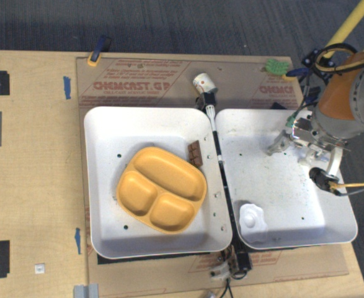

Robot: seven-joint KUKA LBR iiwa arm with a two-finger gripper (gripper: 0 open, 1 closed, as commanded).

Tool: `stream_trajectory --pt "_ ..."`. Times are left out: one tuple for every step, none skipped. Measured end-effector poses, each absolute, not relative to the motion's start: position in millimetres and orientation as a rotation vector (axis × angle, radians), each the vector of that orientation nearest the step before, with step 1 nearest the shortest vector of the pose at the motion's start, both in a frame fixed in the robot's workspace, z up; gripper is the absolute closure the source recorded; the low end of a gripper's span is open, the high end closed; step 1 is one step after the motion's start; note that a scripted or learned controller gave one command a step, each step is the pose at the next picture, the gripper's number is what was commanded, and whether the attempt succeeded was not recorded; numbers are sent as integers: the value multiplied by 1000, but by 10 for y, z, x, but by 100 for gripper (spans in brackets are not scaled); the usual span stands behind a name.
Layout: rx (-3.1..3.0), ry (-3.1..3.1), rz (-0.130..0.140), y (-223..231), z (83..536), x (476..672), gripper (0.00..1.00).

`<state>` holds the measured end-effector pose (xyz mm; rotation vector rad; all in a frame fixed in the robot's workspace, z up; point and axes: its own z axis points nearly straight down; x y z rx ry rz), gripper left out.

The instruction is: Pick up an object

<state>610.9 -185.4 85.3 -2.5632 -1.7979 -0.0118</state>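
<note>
A yellow divided plate (pixel 162 188) lies in the middle of the left bin (pixel 101 135). A small brown block (pixel 195 153) rests by that bin's right wall, just past the plate's upper right rim. A small white rounded object (pixel 251 216) sits in the near left corner of the right bin (pixel 281 191). My gripper (pixel 291 144) hangs over the far right part of the right bin, well apart from the white object and from the plate. Nothing shows in its grasp.
A white-headed black tool (pixel 204 89) lies on the cardboard behind the seam between the bins. A green clamp (pixel 276 67) and a blue-yellow clamp (pixel 98 49) hold the cardboard's back edge. Cables (pixel 330 182) trail from the wrist over the right bin's rim.
</note>
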Motion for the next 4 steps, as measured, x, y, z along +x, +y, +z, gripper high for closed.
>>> stream_trajectory --pt "-2470 -1898 -22 -1923 853 6234 0" --pt "-2480 -1911 -15 -1969 962 6238 100" --pt "-2470 -1909 -23 -1916 962 6251 0" --pt "-2693 -1556 -23 -1974 859 5535 0"
